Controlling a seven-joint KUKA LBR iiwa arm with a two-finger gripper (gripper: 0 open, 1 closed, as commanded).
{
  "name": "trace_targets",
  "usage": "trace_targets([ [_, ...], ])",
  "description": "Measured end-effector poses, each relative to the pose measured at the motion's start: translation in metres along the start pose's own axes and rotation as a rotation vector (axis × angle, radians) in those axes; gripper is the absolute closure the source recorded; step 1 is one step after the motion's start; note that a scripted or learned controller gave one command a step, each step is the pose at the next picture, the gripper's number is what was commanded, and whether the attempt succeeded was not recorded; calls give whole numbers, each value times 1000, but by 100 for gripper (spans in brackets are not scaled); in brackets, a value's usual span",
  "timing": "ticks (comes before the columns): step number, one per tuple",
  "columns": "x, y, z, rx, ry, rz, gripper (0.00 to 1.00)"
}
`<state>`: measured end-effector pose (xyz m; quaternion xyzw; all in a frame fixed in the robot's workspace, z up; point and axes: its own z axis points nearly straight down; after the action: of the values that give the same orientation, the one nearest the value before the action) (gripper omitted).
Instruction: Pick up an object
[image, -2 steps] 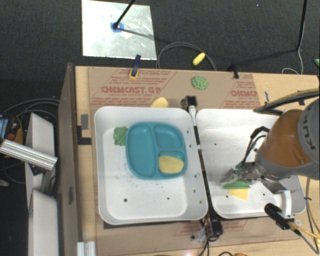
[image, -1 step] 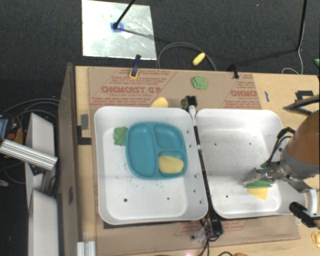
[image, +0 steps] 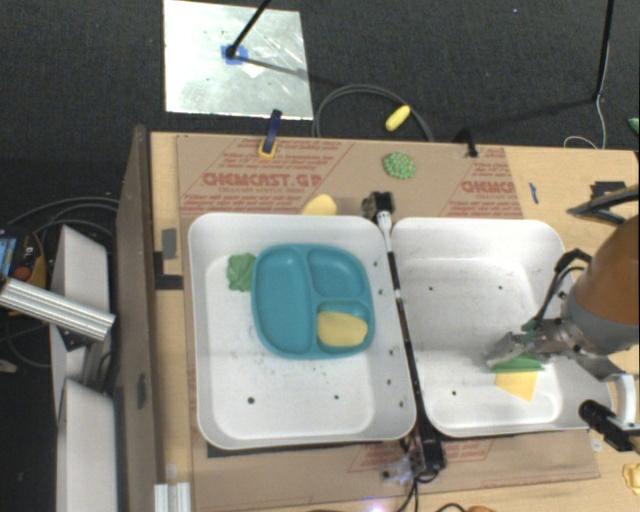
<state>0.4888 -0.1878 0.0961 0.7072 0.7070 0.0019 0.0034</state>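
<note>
A yellow wedge with a green top edge (image: 520, 383) lies in the right bin (image: 470, 270) near its front right corner. My gripper (image: 515, 352) hangs just over the wedge's far side, low in the bin, with the arm coming in from the right. In the left bin (image: 215, 400) a blue divided plate (image: 290, 300) holds a yellow lump (image: 342, 328) in its near right compartment. A green leafy piece (image: 240, 270) rests against the plate's left edge.
Behind the bins, a yellow piece (image: 320, 206) and a green round piece (image: 399, 165) lie on the cardboard sheet (image: 250, 180). A black divider bar (image: 398, 300) runs between the bins. Cables trail at the left and back.
</note>
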Motion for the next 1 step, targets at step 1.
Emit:
trace_targets([
  [1,61,0,-75,1,3,-9,100],
])
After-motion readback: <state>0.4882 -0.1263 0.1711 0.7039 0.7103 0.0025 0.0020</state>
